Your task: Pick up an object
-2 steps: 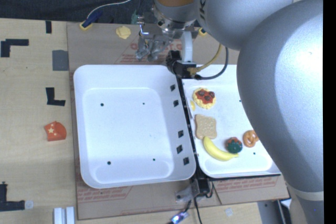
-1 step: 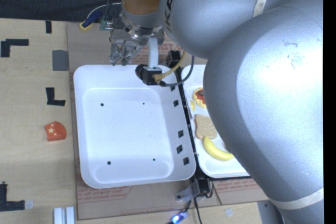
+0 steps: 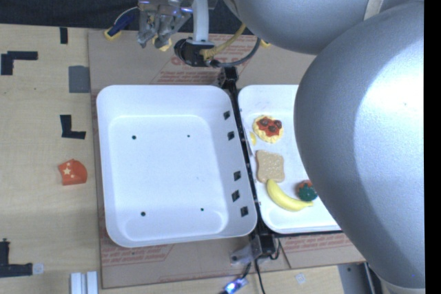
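While the grey arm (image 3: 358, 79) looms across the right of the frame, the bench (image 3: 41, 141) is seen from above with its two white bins side by side. At far left, black angular markings are printed on the pale wood-toned surface, and a small orange-red piece (image 3: 72, 172) lies alone there, well apart from the left bin (image 3: 103, 148) and with open bench around it on every side. The left bin, a shallow moulded tray with rounded corners and a smooth matte floor, is marked by four small dark dots; its raised rim is set on a brown cardboard sheet (image 3: 138, 58) whose border is left bare behind and in front. Above that bin's far edge, over the cardboard, the gripper (image 3: 157, 38) is held clear of both bins; whether its metal fingers are spread or pressed together cannot be told, and nothing is seen between them. A black clip strip runs where the two rims meet. In the right bin (image 3: 289, 224), partly hidden by the arm, four toy foods are grouped near the left wall: a round yellow pizza piece with red topping (image 3: 268, 128), a tan slice of bread (image 3: 270, 166), a curved yellow banana (image 3: 284, 197), and a small red and green item (image 3: 306, 191) touching the banana's tip.
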You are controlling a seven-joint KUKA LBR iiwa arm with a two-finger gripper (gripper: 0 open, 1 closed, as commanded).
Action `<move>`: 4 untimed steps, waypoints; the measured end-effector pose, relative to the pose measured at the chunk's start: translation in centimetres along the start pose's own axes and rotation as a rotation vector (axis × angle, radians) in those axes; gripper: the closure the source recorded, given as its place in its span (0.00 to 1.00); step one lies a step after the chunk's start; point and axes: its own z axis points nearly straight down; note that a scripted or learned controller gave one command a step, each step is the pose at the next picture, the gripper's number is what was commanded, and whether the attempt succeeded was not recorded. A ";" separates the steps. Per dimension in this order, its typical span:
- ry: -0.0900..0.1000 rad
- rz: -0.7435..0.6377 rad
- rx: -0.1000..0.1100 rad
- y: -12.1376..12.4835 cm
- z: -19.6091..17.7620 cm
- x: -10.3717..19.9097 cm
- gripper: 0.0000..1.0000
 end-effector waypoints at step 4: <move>-0.001 0.003 -0.003 -2.7 -17.3 -0.1 1.00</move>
